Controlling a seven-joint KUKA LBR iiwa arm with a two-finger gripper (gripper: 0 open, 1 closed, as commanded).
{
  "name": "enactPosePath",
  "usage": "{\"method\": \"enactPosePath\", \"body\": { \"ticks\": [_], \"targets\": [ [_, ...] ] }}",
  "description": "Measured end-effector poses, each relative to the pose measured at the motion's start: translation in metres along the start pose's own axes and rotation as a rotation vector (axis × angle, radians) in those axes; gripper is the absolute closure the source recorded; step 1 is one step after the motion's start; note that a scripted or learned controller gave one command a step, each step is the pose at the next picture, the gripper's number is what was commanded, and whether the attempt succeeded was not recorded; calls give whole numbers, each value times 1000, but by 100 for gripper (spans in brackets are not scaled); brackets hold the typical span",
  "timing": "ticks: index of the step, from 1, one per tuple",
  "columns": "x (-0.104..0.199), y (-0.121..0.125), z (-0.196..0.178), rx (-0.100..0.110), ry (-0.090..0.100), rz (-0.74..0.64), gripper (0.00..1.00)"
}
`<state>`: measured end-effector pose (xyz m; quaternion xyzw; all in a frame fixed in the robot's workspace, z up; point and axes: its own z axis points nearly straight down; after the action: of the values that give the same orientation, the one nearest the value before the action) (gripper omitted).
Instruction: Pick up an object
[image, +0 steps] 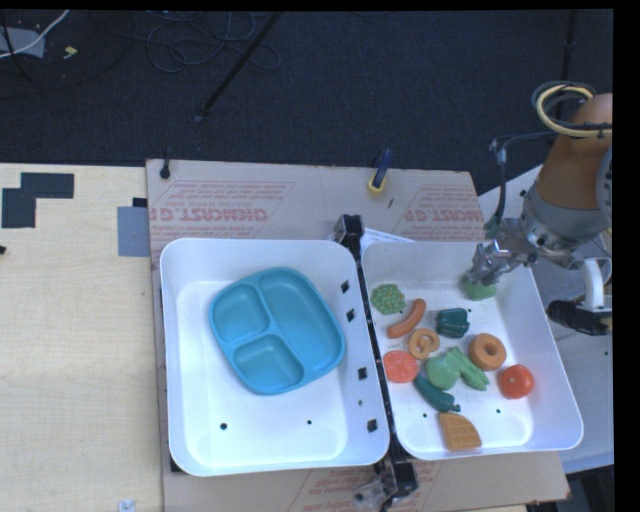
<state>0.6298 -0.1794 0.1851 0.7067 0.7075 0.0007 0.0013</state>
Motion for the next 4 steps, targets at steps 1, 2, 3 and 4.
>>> {"method": "enactPosePath", "body": {
  "ticks": [1,2,3,4],
  "targets": [
    [-2,1,-46,0,0,-1,100],
    [50,5,-34,6,4,-3,100],
    [108,3,-27,7,4,-4,100],
    [162,4,-23,7,4,-4,100]
  ]
}}
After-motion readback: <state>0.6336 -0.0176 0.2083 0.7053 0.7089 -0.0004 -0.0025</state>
